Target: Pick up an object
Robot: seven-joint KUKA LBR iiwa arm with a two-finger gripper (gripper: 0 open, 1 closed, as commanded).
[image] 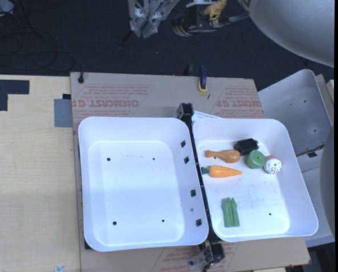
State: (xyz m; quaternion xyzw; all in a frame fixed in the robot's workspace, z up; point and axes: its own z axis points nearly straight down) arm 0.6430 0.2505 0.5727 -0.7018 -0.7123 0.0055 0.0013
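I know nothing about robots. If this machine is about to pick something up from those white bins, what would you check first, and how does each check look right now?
1. Things to pick are present: ok. The right bin holds a carrot, a chicken leg, a black piece, a green round piece, a white ball and green stalks.
2. A target with free room around it: ok. The green stalks lie apart from the rest.
3. Crowded targets: not ok. The black piece, green round piece and white ball sit close together.
4. Nothing above the bins blocks a descent: ok.
5. Jaws ready to grasp: cannot tell.
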